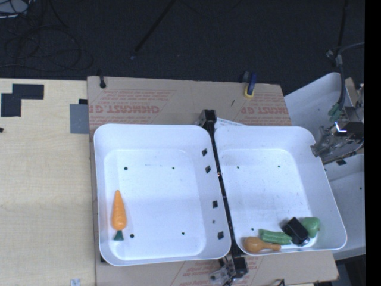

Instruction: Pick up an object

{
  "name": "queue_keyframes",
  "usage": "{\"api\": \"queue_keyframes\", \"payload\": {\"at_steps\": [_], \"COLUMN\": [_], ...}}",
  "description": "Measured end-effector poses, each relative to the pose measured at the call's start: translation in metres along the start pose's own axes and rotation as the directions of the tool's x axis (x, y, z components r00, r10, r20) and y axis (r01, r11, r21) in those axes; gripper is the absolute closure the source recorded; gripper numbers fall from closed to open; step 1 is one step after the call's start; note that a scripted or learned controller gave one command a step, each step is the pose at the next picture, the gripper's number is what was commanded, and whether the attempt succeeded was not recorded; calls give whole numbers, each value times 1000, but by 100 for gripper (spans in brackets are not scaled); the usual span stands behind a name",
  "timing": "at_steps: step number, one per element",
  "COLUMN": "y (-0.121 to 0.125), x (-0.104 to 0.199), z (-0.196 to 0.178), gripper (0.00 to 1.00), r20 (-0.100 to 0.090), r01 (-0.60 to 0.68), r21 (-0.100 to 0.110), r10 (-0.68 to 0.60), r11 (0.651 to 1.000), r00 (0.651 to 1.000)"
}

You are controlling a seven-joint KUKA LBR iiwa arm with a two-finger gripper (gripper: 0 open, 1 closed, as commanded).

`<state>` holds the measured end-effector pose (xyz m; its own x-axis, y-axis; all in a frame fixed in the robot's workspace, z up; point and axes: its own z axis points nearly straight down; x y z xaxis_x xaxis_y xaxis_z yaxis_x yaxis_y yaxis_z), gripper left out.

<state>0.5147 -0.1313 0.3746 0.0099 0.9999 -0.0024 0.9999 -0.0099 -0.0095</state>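
pincer (339,140): parked off past the right bin's far right edge, can't tell its opening
orange plastic carrot (118,212): left bin, well away from it
black block (296,230): right bin's near corner, closer to it

Both bins look like smooth white plastic with a slight sheen: the left bin (152,137) and, beside it, the right bin (265,137). Under them lies matt brown cardboard (178,103) with red print. Left of the cardboard, the bench top (41,189) looks like pale, matt wood. In the left bin, the carrot (118,211) appears to be smooth orange plastic.
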Motion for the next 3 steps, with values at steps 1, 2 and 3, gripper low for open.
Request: {"api": "queue_keyframes", "payload": {"at_steps": [1,2,3], "y": [-28,-39,-40], "x": [-88,-40,-3], "z": [4,-71,-169], "gripper": [100,100,100], "r20": [0,-1,0], "r01": [1,15,14], "r21": [-5,-16,-19], "r10": [-1,-15,-14], "r11": [1000,1000,1000], "r00": [1000,1000,1000]}}
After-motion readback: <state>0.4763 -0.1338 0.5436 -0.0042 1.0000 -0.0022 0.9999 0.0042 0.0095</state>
